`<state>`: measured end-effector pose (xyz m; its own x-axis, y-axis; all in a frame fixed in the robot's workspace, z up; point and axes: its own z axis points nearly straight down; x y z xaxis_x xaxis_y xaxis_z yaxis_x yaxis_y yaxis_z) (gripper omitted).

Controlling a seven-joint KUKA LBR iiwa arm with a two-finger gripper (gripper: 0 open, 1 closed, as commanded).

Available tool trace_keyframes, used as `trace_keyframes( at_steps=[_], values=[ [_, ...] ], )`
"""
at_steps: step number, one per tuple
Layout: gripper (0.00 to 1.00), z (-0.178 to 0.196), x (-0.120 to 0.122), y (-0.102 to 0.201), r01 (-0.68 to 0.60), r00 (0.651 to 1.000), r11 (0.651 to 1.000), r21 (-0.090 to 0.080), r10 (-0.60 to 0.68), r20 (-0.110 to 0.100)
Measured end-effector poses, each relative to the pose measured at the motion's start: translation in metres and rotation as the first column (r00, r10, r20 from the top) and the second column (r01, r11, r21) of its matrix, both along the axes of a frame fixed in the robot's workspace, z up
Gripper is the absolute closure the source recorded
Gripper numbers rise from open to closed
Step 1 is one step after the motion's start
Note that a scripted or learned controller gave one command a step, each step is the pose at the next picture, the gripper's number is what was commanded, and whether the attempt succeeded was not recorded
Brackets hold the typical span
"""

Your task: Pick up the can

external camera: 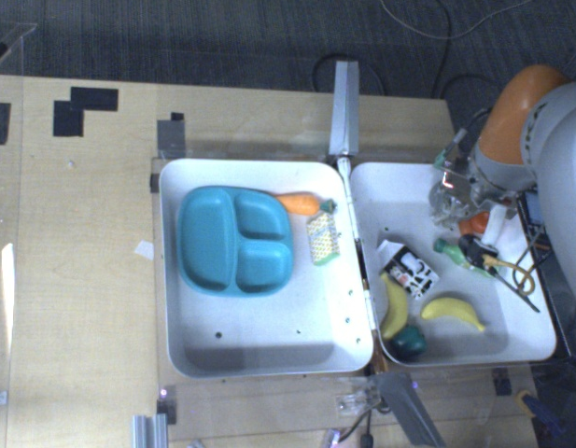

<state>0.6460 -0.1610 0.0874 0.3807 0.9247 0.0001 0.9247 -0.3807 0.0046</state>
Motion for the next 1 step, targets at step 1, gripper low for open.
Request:
trace_keyframes(
  at_steps=[1],
  values=[
    [0.00,-0.0004,0.0252,-0.0160,0.140,0.990,0.990,0.006,-0.140,-0.002]
  ],
)
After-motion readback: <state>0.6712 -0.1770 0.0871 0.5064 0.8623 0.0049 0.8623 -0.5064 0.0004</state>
